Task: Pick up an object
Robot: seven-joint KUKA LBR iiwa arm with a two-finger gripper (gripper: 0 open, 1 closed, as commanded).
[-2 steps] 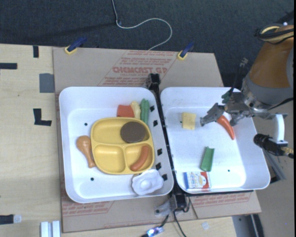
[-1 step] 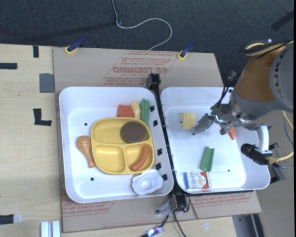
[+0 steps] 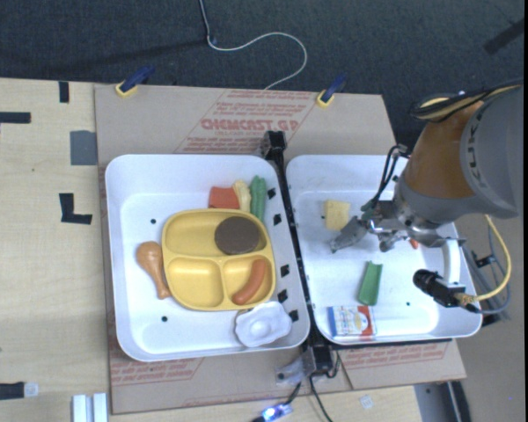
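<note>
The gripper is seen beside the small pale-yellow block; finger state cannot be told. The block may be nudged away, not grasped.

Gripper hangs low over right bin, pointing toward 9 o'clock, arm coming in from 3 o'clock. Nothing visible between the fingers. Yellow block just at 11 o'clock of the gripper; green piece near at 5 o'clock; small carton at the bin's 6 o'clock edge. Left bin: yellow divided plate holding a brown patty and sausage. Drumstick at the plate's 9 o'clock, white egg at 5 o'clock, vegetable pieces at 12.
</note>
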